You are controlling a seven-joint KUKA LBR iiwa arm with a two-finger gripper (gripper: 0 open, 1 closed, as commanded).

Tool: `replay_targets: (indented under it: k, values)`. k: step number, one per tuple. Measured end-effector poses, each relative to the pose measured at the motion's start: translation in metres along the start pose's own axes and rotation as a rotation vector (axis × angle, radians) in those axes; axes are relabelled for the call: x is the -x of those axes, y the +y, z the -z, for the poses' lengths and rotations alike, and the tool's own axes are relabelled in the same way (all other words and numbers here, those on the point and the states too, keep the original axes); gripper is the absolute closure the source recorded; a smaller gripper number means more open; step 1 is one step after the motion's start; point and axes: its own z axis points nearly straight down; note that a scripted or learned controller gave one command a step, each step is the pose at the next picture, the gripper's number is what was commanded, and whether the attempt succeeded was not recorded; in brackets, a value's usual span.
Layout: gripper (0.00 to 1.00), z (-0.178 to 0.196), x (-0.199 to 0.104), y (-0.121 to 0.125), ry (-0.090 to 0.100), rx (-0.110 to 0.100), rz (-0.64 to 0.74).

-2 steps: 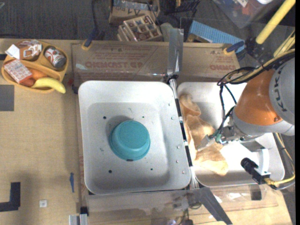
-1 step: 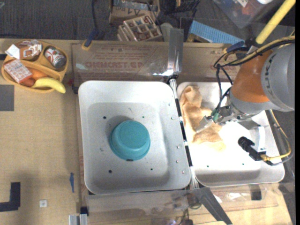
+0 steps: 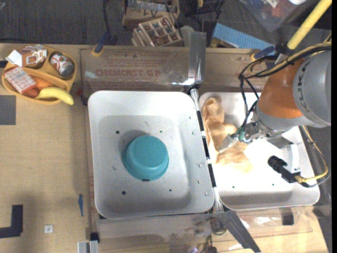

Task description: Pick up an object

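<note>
A crumpled tan cloth-like object [image 3: 215,118] lies along the left side of the right bin [image 3: 263,193], reaching from the bin's back towards its middle. My gripper [image 3: 230,140] is low in that bin, its tip down on the lower part of the tan object. The grey arm with its orange band [image 3: 284,101] comes in from the right above it. A teal bowl [image 3: 146,157] sits upside down in the middle of the left bin [image 3: 101,141], well away from the gripper.
A black plug with a yellow cable [image 3: 281,167] hangs over the right bin's right half. A yellow dish of fruit and packets [image 3: 37,79] stands on the bench at far left. Boxes and clutter line the back edge.
</note>
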Motion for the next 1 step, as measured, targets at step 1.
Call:
replay_targets:
  k: [1]
  values:
    - [1.0,0.0108,0.0006,0.0009,0.0,0.004,-0.001]
